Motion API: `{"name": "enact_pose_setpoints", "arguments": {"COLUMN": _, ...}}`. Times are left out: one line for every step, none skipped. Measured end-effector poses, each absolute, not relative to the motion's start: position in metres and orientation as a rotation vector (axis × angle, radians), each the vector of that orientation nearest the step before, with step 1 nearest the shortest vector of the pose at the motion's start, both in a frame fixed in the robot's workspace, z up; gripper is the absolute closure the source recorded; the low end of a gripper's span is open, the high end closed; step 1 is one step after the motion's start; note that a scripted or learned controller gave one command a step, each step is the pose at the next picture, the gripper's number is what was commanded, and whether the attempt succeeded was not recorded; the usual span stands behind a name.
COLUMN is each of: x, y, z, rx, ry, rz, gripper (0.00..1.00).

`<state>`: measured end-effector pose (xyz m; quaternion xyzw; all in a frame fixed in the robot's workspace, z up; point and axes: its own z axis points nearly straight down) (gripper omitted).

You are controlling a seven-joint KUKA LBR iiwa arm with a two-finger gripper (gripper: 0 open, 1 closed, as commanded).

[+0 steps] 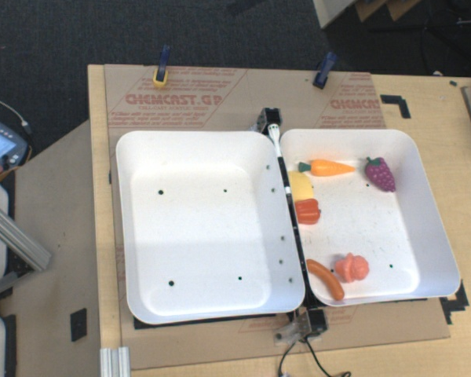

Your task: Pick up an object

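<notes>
The right bin (424,210) holds several toy foods. An orange carrot (328,167) lies near its back left, with a purple bunch of grapes (381,173) to its right. A pale yellow piece (300,186) and a red pepper (308,210) sit against the bin's left wall. At the front left lie an orange sausage (326,280) and a pink piece (352,268) beside it.
The left bin (196,226) is white with small dark dots on its floor. Both bins rest on a brown board (220,93) held by a yellow-blue clamp (162,67) and a blue clamp (325,70). A metal rail (16,234) stands at the left.
</notes>
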<state>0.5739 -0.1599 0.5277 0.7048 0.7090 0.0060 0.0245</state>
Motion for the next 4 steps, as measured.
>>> {"name": "enact_pose_setpoints", "arguments": {"x": 0.575, "y": -0.16, "z": 0.539, "rx": 2.176, "ry": 2.19, "rz": 0.021, "gripper": 1.0}}
{"name": "enact_pose_setpoints", "arguments": {"x": 0.575, "y": -0.16, "z": 0.55, "rx": 2.171, "ry": 2.186, "rz": 0.023, "gripper": 1.0}}
{"name": "enact_pose_setpoints", "arguments": {"x": 0.575, "y": -0.16, "z": 0.549, "rx": 2.173, "ry": 2.186, "rz": 0.022, "gripper": 0.0}}
{"name": "enact_pose_setpoints", "arguments": {"x": 0.576, "y": -0.16, "z": 0.561, "rx": 2.166, "ry": 2.183, "rz": 0.025, "gripper": 1.0}}
